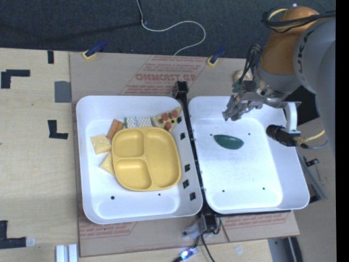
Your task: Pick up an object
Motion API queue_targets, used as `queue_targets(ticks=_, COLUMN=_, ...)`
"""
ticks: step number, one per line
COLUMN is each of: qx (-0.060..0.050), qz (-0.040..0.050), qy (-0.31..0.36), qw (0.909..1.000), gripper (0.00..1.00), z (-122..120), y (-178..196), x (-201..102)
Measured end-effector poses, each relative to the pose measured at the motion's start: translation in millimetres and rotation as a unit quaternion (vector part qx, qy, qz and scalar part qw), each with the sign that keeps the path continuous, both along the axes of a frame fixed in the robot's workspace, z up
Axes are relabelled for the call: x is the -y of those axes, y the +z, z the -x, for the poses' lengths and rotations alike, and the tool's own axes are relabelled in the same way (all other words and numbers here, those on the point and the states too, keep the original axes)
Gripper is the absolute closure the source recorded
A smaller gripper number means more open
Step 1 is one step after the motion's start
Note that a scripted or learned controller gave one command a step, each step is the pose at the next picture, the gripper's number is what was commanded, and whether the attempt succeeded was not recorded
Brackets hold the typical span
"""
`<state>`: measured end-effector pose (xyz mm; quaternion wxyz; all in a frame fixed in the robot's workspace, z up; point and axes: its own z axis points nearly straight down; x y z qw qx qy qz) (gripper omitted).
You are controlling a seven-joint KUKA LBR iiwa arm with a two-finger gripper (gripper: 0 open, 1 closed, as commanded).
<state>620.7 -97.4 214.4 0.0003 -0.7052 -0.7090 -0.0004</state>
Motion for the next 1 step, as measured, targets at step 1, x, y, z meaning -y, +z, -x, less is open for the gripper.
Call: queue_targets(ticks=1, qx=0.001, qz=0.0004, qy=0.0, qw=1.0, gripper=1.0, z=-45.6, y=10.0, x=-18.8)
